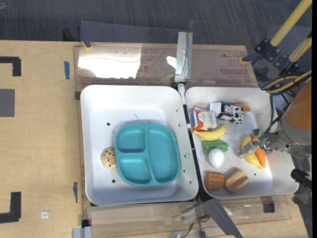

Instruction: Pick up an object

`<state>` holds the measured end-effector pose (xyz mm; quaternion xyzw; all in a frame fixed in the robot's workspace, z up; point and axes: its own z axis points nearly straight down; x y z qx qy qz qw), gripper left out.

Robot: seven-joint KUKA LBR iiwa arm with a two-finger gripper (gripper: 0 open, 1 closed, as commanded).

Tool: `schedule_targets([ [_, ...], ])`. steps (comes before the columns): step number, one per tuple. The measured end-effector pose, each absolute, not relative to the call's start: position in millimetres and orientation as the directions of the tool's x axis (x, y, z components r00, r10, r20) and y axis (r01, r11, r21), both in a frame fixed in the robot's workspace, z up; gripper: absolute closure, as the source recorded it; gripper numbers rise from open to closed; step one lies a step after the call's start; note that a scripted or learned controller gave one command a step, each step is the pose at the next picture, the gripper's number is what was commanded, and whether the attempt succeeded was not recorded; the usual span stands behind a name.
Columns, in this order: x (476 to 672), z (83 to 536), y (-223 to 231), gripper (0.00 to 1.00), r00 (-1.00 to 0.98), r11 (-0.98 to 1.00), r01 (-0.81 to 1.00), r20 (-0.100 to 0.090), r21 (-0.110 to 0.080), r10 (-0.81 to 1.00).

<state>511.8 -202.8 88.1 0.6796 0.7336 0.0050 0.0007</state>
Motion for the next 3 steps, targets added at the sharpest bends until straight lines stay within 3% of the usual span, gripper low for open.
schedule_targets([
  [1,481.4,143.3,-219.2,0.00,0.118,-0.118,0.993,0.003,0.003,0.993],
  [2,536.0,95.6,-204.7,0.00,0.337,-0.337,0.941,0.018,-0.004,0.941],
  [3,537.0,106.6,-205.8,1.00,0.336,-0.336,0.942,0.015,0.000,0.942],
])
